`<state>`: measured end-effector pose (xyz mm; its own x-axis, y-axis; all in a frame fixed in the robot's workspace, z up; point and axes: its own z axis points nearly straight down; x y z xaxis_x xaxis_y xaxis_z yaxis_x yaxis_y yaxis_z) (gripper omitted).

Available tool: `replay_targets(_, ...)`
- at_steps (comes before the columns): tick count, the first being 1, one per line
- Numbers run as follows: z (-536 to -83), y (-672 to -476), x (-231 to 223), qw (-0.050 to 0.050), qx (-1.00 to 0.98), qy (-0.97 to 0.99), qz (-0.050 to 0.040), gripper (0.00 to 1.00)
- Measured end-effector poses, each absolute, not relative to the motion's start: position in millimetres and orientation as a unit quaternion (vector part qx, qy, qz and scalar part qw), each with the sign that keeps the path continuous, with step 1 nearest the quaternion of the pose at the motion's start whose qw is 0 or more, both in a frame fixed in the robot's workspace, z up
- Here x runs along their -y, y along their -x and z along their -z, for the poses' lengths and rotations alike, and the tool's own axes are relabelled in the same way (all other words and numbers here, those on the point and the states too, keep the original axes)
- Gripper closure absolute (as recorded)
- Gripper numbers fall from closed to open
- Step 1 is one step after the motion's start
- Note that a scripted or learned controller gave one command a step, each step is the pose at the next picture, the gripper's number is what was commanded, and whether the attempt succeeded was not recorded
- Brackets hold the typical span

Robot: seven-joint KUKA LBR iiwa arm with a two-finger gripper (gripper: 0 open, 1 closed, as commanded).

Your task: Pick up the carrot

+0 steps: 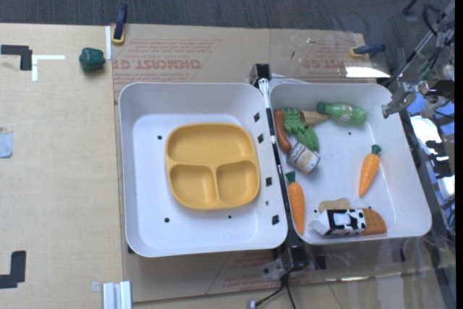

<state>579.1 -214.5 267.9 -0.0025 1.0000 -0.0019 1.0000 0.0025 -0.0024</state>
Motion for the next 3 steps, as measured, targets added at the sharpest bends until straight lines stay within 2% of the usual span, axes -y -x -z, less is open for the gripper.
replay_targets(1,-152.6,-549.4,218.4,0.0,0.786,0.618,-0.0004,0.0)
replay_targets(2,-90.0,-552.7,215.5,0.006,0.767,0.642,0.0026,0.0)
replay_targets(3,-99.8,-553.6,218.1,0.002,0.766,0.643,0.0012,1.0)
